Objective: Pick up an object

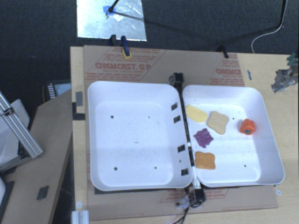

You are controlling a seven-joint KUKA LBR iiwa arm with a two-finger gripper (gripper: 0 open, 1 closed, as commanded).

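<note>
Orange, a flat piece [204,160] lies nearest in the right bin [266,125], then a purple cluster [202,136], a beige slice [217,122], a yellow oval [196,114] and a red-orange pepper [247,126]. The gripper [282,80] hangs at the far right edge above the worktop [196,66]; its jaws' state I cannot tell. Best aim for the pepper: it looks isolated and bulky.

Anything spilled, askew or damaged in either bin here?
Nothing stands out. The yellow piece, tan piece, purple piece, orange slab and red-orange item all lie flat inside the right bin, apart from one another.
</note>
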